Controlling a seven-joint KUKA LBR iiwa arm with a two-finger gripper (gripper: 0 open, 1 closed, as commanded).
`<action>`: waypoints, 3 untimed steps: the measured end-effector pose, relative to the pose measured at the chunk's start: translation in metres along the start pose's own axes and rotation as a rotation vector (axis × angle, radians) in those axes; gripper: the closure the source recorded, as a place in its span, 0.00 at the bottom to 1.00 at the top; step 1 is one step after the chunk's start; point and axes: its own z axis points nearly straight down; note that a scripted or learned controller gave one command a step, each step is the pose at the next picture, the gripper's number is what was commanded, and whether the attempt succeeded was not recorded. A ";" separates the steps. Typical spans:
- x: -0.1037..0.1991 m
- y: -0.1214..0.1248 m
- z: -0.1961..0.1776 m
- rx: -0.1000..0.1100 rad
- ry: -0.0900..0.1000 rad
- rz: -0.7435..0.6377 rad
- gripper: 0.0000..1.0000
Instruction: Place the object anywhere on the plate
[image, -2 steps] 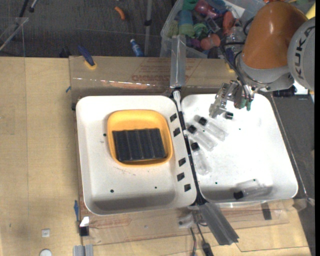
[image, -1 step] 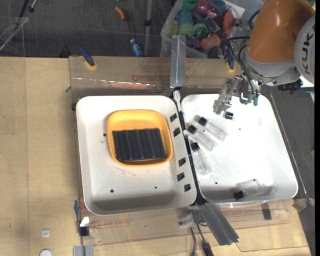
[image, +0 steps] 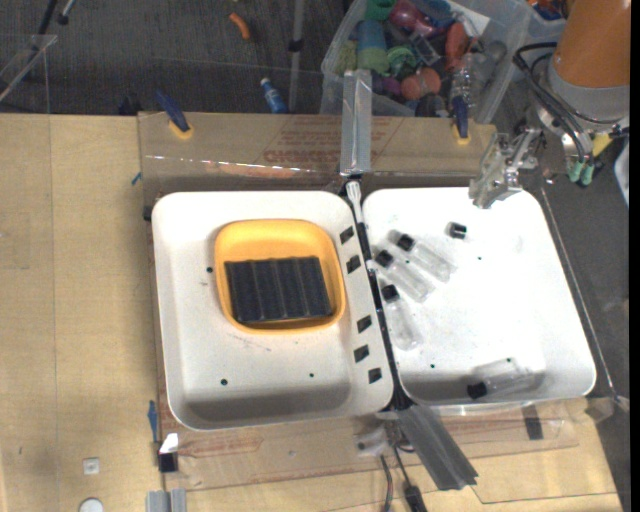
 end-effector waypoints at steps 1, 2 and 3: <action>-0.002 -0.080 -0.056 0.000 -0.001 -0.522 1.00; -0.002 -0.080 -0.056 -0.001 -0.001 -0.522 0.00; -0.010 -0.059 0.043 -0.005 0.004 -0.882 0.00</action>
